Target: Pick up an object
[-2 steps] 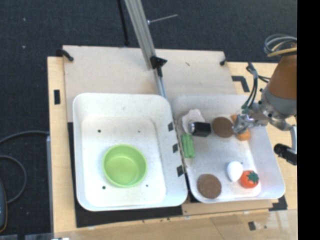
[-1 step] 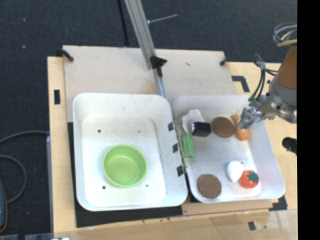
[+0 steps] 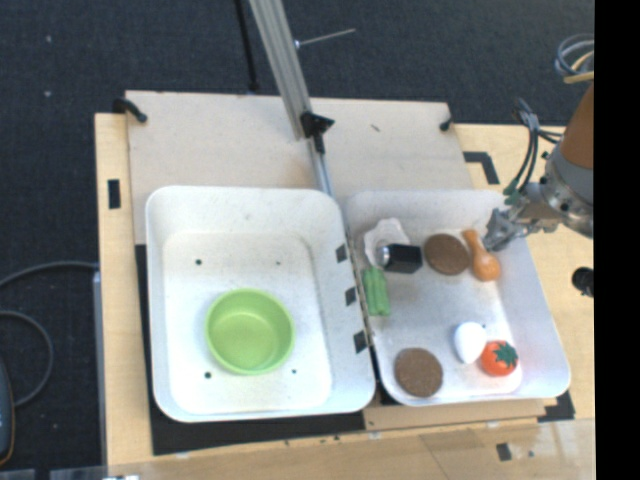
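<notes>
A dark carpeted floor surrounds the pale wooden bench, where two shallow white bins sit side by side. My gripper hangs over the far right edge of the right bin, just above the orange piece; whether my jaws are apart or closed I cannot tell from this angle, and nothing shows between them. So I judge the pick not yet done: descent, closing and lifting all remain.

Counting the right bin: two brown discs, one far beside the orange piece and one near; one black block on a pale crumpled thing; one green bar along the left wall; one white egg shape touching one red strawberry-like toy. The left bin holds one green bowl.
</notes>
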Robot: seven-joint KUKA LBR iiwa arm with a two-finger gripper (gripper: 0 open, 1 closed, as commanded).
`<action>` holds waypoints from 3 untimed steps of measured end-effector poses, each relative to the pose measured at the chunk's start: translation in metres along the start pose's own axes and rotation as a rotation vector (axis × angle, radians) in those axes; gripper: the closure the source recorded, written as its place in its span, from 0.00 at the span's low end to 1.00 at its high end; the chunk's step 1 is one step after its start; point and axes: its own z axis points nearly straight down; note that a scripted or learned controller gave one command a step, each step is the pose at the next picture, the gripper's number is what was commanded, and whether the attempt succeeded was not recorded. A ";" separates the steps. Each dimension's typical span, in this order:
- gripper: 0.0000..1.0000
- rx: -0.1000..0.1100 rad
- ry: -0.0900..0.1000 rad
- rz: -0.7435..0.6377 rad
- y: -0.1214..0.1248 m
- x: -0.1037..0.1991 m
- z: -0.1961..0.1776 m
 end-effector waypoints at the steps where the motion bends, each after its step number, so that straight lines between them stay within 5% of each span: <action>1: 1.00 0.001 0.002 -0.004 0.022 0.052 -0.010; 3: 1.00 0.001 0.002 -0.004 0.054 0.167 -0.020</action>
